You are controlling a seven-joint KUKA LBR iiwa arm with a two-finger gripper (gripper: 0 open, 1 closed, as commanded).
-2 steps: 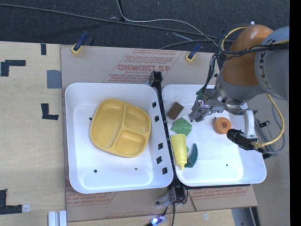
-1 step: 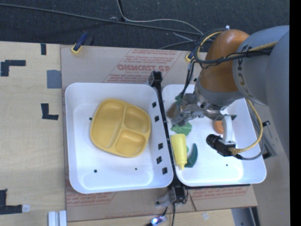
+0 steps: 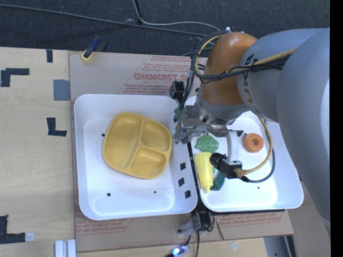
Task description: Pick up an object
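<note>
Your candidates lie in the right bin (image 3: 284, 194): one yellow banana-like piece (image 3: 203, 170), one green leafy piece (image 3: 206, 142) touching its upper end, one darker green piece (image 3: 218, 182) at its lower end, one orange ring (image 3: 253, 142) set apart. The gripper (image 3: 188, 126) hangs at the bins' shared wall, just above the green leafy piece; you cannot tell its opening or any hold. Risk: the crowded trio may deflect a grasp; the wall may block it. Left bin (image 3: 88, 189): one yellow divided plate (image 3: 138, 145).
</note>
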